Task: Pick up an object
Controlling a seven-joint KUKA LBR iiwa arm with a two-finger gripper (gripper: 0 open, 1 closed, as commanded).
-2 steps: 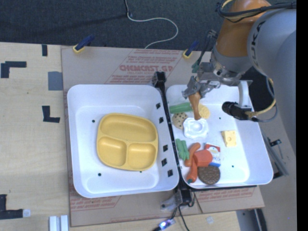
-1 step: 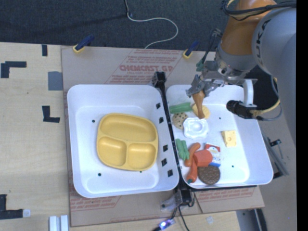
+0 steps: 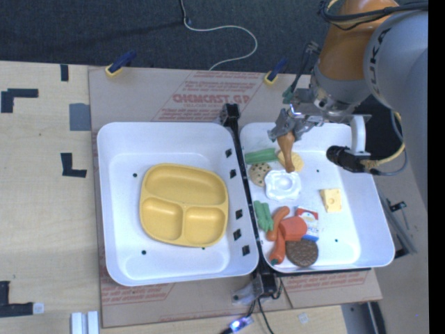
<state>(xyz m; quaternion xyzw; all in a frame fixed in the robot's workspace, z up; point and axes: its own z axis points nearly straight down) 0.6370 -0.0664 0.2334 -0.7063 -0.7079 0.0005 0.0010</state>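
The grey arm with its orange band (image 3: pixel 351 30) reaches in over the right bin (image 3: pixel 361 245), and the gripper (image 3: pixel 286 132) grips a tan, drumstick-like piece (image 3: pixel 286 150) that hangs down from between its fingers. Below lie a white fried-egg toy (image 3: pixel 281 184), a cheese wedge (image 3: pixel 332 200), a carrot (image 3: pixel 279 236) and a brown patty (image 3: pixel 302 253). The left bin (image 3: pixel 115 141) holds a yellow divided tray (image 3: pixel 184 204).

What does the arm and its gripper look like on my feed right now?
The arm is a thick, rounded grey body with a glossy orange band above the wrist and part of a dark printed letter on its casing. Below the band sits a silver-grey metal wrist and a small metal gripper. A dark cable loops beside the wrist, and a black cylindrical part juts out beneath the arm.
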